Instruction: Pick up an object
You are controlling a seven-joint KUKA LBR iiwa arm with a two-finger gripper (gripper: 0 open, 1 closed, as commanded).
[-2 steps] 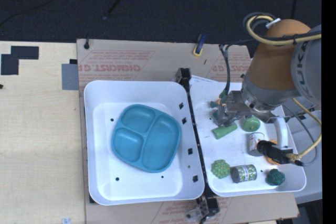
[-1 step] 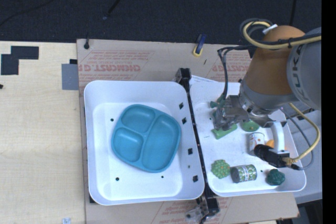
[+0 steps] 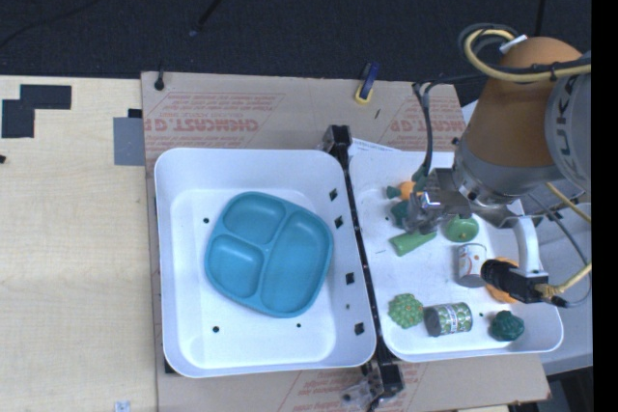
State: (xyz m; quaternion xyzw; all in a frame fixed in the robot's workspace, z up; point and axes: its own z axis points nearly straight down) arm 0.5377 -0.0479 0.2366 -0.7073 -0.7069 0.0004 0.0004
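My gripper [image 3: 425, 207] is down in the right bin [image 3: 550, 338], near its upper left part. Just below it lies a green wedge-shaped block [image 3: 413, 242], touching or nearly touching the gripper. A small teal piece [image 3: 396, 192] and a bit of orange [image 3: 421, 187] sit right beside the gripper's left side. A light green round piece [image 3: 462, 230] lies to its right. Lower in the bin are a small can [image 3: 470, 263], a bumpy green ball [image 3: 407, 311], a dark jar on its side [image 3: 449, 318] and a dark green lump [image 3: 506, 327].
The left bin [image 3: 179, 207] holds a blue divided plate [image 3: 268, 252]. A black divider [image 3: 352, 236] runs between the two bins. The arm's orange band [image 3: 529, 116] hangs over the right bin's upper right corner.
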